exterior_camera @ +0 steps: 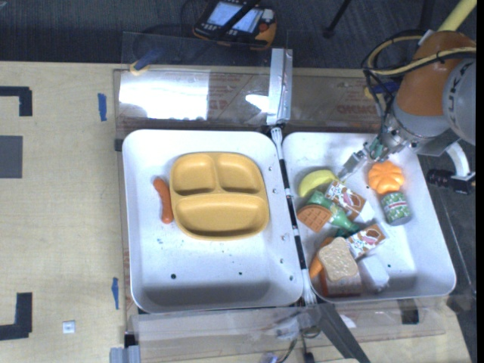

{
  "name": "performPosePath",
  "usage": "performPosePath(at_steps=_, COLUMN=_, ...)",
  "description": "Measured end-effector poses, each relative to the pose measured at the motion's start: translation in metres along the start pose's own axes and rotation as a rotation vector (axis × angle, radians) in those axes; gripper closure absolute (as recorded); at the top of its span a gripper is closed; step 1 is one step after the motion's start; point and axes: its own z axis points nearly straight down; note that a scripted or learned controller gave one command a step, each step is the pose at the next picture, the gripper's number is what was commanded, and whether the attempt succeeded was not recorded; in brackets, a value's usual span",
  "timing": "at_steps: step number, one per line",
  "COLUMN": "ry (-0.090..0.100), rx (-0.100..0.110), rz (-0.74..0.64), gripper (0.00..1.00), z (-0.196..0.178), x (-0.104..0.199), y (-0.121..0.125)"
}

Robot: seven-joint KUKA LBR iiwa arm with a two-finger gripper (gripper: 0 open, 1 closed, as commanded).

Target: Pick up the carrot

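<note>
A pale wooden bench (53,225) marked with black tape corners and short blue tape strips carries two shallow white bins side by side, with a clear plastic panel (197,89) propped behind them and a handheld control pendant (231,21) with a lit screen lying on the dark floor beyond. In the left bin (147,278) a yellow divided tray (219,193) sits near the middle, and the carrot (163,199), a slim orange-red stick with rounded ends, lies lengthwise on the bin floor just beside the tray's left edge. The right bin (431,255) is crowded with toy groceries: a yellow lemon (316,181), a small orange pumpkin (386,175), a green-lidded jar (396,206), a printed snack packet (344,199), a second small carton (368,239), a waffle-patterned orange piece (314,217) and a slice of bread (339,263). The grey arm with its orange band (423,82) reaches in from the right, its gripper (352,162) hanging over the right bin between the lemon and the pumpkin, well apart from the carrot; its thin fingers appear spread and grasp nothing.
</note>
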Motion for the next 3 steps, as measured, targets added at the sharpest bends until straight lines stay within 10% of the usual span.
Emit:
performPosePath(at_steps=2, ry=0.004, rx=-0.012, rz=0.275, gripper=0.0, z=0.014, x=-0.013, y=-0.048)
performPosePath(at_steps=3, ry=-0.001, rx=-0.015, rz=0.275, gripper=1.0, z=0.003, x=-0.015, y=-0.047)
